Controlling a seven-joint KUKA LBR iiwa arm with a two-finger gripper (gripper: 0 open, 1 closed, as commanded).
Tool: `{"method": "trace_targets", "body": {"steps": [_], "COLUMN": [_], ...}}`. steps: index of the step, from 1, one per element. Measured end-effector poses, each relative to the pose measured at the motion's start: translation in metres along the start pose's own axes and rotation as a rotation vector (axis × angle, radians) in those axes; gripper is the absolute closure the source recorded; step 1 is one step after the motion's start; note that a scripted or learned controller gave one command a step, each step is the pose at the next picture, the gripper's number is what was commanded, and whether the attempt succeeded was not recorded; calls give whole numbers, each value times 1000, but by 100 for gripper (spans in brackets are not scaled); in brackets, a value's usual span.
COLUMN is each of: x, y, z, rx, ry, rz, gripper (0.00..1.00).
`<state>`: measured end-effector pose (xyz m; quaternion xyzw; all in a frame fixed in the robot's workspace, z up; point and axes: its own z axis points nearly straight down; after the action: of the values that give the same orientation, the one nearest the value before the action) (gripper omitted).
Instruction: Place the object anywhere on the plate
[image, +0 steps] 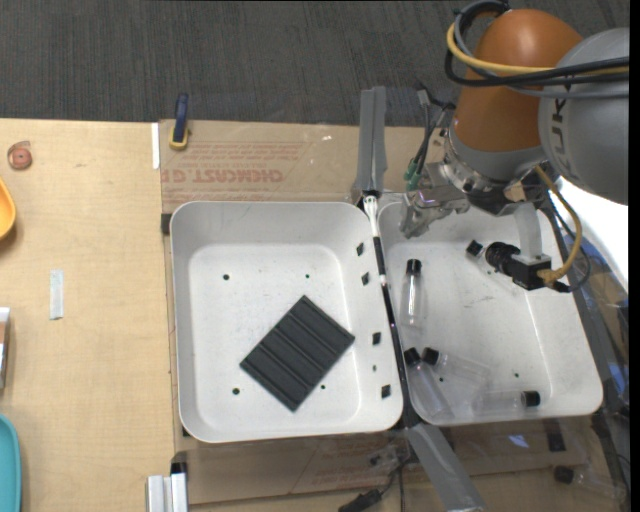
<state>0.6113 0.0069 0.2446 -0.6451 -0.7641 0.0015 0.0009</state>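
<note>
- Clear tube with a black cap (411, 290) lies in the right bin (560, 400), near its left wall.
- Dark ridged plate (298, 353) rests tilted in the left bin (190, 300).
- Gripper (432, 208) hovers above the tube, grip state unclear.
- Risk: the slick, round tube may roll or slip away.

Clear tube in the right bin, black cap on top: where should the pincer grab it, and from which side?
Mid-body of the clear tube, below its black cap, coming straight down. It lies flat, running up-down in view beside the right bin's left wall, so close across its narrow width. That wall looks tight for one finger.
</note>
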Motion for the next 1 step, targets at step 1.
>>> {"method": "trace_targets", "body": {"steps": [1], "x": [-12], "y": [16], "z": [-59], "rx": [-5], "ry": [-2], "rz": [-402], "gripper": [100]}}
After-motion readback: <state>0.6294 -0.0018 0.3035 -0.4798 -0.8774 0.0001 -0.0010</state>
